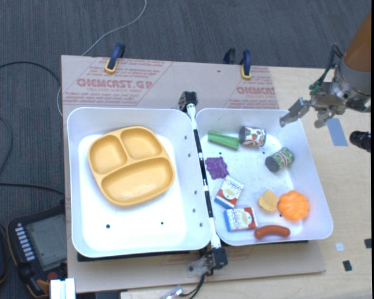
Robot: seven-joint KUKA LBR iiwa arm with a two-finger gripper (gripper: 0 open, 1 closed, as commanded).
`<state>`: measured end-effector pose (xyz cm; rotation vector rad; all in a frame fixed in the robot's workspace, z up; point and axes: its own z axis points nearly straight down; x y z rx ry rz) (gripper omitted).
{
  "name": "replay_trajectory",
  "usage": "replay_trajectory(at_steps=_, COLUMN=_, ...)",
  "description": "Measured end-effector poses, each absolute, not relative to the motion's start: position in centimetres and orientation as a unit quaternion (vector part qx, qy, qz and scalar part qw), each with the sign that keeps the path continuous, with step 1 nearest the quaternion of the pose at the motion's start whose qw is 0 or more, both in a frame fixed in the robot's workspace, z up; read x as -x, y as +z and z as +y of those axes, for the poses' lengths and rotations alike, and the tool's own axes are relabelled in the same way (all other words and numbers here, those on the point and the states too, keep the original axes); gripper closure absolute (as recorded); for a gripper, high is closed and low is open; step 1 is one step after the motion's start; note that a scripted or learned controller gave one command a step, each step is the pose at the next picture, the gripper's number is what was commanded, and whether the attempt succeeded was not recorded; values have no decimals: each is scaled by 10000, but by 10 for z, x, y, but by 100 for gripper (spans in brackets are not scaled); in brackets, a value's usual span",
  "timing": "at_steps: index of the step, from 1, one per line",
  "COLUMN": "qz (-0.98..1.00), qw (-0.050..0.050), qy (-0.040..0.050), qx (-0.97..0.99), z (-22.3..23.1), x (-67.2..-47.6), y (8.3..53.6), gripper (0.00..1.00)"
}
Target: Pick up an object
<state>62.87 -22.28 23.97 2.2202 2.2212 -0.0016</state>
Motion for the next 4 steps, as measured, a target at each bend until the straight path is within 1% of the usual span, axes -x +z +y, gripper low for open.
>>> replay_trajectory(at_steps=1, qz=7075, qw=63, qy=43, qx=-7067, z=-188, x=-658, y=113, gripper=0)
replay_trajectory(at_steps=2, qz=7075, qw=7, qy=1, qx=-7067, z=-191, x=-643, y=98, gripper=0)
replay_trajectory(at_steps=3, qz=7077, qw=14, qy=-5, qx=-7065, z=-191, x=-643, y=108, gripper=100)
replay_trajectory(at_steps=4, qz=7077, qw=15, qy=6, qx=-7065, z=-143, x=-629, y=205, gripper=100)
